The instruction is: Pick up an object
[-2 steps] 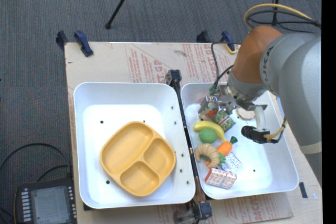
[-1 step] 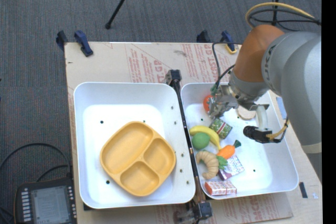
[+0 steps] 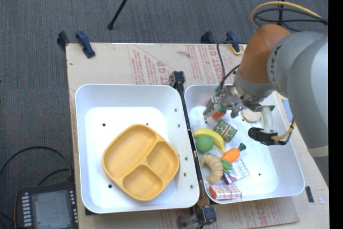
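Note:
My gripper [image 3: 220, 106] hangs low over the back left part of the right bin [image 3: 286, 171], with the grey arm and its orange band above it. A small red-orange item [image 3: 218, 113] lies right under the gripper; whether it is held is hidden. Just in front lie a green box [image 3: 225, 130], a yellow banana [image 3: 211, 136] and a green lime [image 3: 204, 143]. Further forward are a carrot [image 3: 231, 155], a tan croissant [image 3: 214, 167], a pink-and-white packet [image 3: 239, 170] and a red box [image 3: 225, 192].
The left bin [image 3: 91, 115] holds a yellow divided plate [image 3: 140, 161]. A round beige item [image 3: 251, 115] lies beside the gripper on its right. The divider between the bins runs close to the gripper's left. A tripod leg crosses the floor at the back.

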